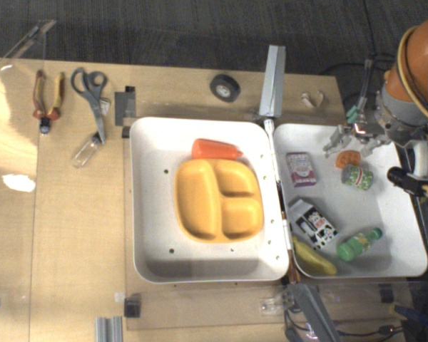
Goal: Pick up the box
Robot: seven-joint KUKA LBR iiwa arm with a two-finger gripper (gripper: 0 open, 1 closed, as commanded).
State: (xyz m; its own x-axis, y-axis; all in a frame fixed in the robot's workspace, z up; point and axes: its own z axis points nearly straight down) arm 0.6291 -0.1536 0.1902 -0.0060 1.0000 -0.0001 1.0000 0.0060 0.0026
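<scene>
The gripper [357,140] is seen at the upper right, above the right bin [406,262]; its fingers are spread. The box [300,169] is left lying apart.

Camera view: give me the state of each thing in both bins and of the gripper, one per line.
Box: flat in the right bin, untouched.
Pouch: flat, right bin.
Green bottle: on its side.
Banana: lying at the front wall.
Yellow tray: hollows up, left bin.
Gripper: over the right bin's back, holding nothing visible.
</scene>
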